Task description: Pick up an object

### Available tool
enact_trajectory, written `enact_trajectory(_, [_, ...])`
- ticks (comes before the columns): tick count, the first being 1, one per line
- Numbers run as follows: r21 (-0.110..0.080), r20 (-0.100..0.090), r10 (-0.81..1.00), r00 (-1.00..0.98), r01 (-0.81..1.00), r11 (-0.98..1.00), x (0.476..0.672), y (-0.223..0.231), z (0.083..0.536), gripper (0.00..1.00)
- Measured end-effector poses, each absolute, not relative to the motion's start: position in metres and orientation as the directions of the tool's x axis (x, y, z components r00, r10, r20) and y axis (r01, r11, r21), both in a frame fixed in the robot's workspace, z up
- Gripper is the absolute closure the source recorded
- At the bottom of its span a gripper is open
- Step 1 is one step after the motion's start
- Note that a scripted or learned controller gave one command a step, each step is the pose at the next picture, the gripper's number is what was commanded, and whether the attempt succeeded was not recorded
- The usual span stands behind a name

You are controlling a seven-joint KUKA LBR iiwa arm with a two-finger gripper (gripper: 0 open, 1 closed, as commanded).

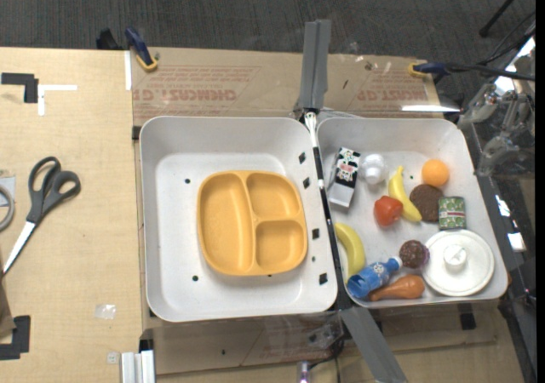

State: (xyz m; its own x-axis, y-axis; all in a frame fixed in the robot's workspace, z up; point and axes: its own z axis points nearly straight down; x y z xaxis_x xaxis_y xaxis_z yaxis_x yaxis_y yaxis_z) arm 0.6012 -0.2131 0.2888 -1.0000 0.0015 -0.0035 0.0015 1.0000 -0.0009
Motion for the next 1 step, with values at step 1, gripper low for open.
enact_trajectory(1, [0.0,-0.003,0.06,-0.998,0.06,0.998,0.6167,-0.2204,0.1603,0.0])
